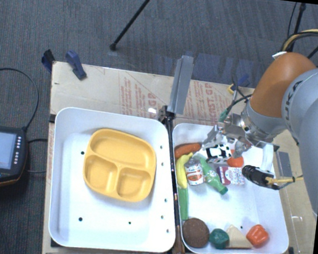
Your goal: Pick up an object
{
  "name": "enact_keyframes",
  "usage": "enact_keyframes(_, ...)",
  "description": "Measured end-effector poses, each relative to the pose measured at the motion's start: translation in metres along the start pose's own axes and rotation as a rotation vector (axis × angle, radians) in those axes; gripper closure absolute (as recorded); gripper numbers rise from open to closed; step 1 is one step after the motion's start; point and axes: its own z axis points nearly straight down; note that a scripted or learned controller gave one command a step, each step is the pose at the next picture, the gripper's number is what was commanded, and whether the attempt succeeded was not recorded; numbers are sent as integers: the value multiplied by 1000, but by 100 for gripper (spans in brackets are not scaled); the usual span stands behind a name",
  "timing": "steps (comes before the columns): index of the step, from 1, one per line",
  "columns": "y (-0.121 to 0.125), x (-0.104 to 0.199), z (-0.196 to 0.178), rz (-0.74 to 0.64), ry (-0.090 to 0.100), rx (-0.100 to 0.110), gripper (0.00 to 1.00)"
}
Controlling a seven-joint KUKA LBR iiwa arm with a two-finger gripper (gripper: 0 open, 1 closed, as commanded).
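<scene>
— Where is the claw [224, 145]?
— Low over the toy pile in the right bin [275, 217]. Whether it pinches anything cannot be told.
— What to grab?
— The green bottle [214, 182], probably light, hard and slippery; take its middle.

A robot arm [315, 109] with a smooth, rounded light-grey plastic shell. Above the wrist sits a glossy orange domed band [281, 81]. Thin black cables [238, 99] and one yellow cable [310, 34] loop beside that band. Below it, a silver metal gripper [224, 145] carries a small black-and-white patterned marker just beside its fingers.
</scene>
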Motion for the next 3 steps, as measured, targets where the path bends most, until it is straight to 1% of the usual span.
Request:
enact_keyframes(1,-16,-13,66,-96,0,-14,0)
enact_keyframes(2,-16,-14,56,-92,1,-13,100)
enact_keyframes(3,-46,-22,28,-151,0,-4,100)
